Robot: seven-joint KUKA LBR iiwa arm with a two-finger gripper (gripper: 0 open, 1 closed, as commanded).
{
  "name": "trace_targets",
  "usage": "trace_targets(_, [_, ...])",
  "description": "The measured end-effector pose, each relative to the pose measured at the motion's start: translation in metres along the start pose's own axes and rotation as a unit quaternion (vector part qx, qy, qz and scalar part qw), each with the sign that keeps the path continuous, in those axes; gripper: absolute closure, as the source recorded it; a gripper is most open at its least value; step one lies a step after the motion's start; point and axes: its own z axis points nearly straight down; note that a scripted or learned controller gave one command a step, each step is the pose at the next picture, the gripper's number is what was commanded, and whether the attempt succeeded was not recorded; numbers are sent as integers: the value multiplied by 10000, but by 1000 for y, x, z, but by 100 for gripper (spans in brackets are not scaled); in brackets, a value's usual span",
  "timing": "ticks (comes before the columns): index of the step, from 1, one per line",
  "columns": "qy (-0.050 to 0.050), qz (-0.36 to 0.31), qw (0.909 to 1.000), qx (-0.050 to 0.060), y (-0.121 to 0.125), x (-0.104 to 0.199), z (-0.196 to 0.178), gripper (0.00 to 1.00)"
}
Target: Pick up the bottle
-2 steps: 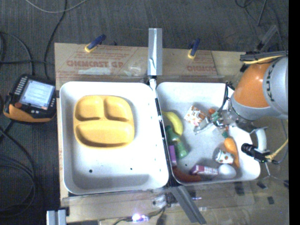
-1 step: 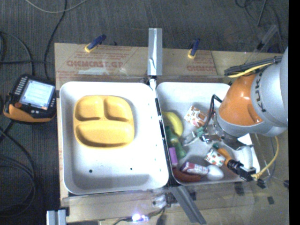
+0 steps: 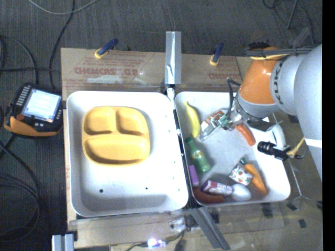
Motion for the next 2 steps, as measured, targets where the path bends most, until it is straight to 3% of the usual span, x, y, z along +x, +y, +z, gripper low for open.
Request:
trace_targets(1, [-32, -1313, 9913, -34, -42, 38, -2, 0])
trace_targets(2, [-44, -1869, 9824, -46, -59, 57, -3, 0])
